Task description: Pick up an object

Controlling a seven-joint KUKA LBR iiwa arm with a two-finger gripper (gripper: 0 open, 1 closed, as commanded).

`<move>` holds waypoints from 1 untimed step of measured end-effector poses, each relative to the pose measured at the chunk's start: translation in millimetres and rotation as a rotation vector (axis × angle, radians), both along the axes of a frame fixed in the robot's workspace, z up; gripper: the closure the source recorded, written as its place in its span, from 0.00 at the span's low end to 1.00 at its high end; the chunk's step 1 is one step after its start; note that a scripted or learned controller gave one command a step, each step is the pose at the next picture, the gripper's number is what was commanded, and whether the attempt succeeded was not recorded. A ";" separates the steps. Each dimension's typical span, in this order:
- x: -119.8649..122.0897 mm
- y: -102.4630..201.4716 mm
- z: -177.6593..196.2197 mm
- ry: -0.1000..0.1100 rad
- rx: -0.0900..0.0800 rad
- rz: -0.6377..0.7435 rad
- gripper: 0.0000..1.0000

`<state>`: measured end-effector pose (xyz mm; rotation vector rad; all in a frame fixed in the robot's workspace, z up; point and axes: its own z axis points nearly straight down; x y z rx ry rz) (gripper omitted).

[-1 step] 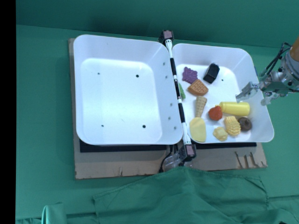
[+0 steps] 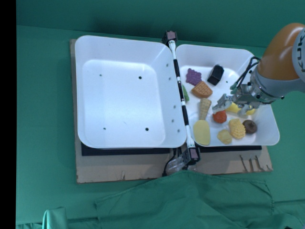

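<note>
The right white bin (image 2: 267, 136) holds several toy foods. Among them are purple grapes (image 2: 193, 76), a black piece (image 2: 216, 74), an orange waffle (image 2: 202, 89), a cone (image 2: 205, 108), a red tomato (image 2: 219, 117), a yellow corn cob (image 2: 237, 128) and a brown donut (image 2: 249, 126). My gripper (image 2: 234, 105) hangs low over the right half of this bin, open. A yellow piece (image 2: 233, 108) lies under it, partly hidden between the two fingers. Nothing is lifted.
The left white bin (image 2: 86, 51) sits beside the right one, with a black-and-white divider rail (image 2: 179, 87) between them. A pale yellow piece (image 2: 201, 132) and a small yellow lump (image 2: 224, 137) lie near the front wall. Green cloth (image 2: 190, 199) covers the bench front.
</note>
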<state>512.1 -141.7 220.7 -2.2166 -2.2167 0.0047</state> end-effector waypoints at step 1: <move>14.0 -6.5 -38.8 -0.012 -0.004 -0.004 0.00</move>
